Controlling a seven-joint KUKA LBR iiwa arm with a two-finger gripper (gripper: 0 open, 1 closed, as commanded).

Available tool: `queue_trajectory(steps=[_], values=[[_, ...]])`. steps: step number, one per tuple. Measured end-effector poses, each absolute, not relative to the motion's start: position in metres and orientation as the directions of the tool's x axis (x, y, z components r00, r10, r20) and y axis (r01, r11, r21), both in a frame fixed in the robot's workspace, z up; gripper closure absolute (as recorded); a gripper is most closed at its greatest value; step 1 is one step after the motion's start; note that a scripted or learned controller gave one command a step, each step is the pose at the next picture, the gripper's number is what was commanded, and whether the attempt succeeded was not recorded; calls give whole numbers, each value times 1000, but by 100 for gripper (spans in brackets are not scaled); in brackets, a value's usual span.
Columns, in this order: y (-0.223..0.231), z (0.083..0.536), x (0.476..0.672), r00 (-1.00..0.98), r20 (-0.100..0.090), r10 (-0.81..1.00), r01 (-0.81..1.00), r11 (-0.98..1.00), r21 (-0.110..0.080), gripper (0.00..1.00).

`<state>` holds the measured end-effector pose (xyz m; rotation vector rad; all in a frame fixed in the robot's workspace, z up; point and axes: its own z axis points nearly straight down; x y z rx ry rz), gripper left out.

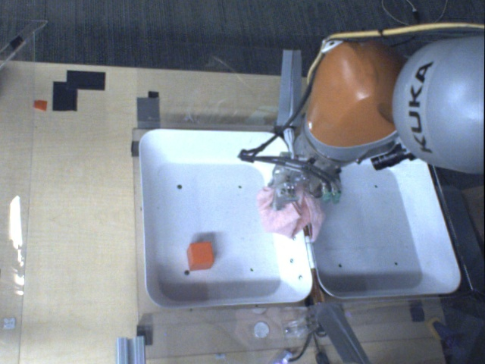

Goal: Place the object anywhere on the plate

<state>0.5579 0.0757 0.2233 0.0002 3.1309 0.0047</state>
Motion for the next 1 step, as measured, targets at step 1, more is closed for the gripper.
queue_trajectory(steps=[1], values=[[76,223,558,-1000,-11,0,0,1000,3,0]])
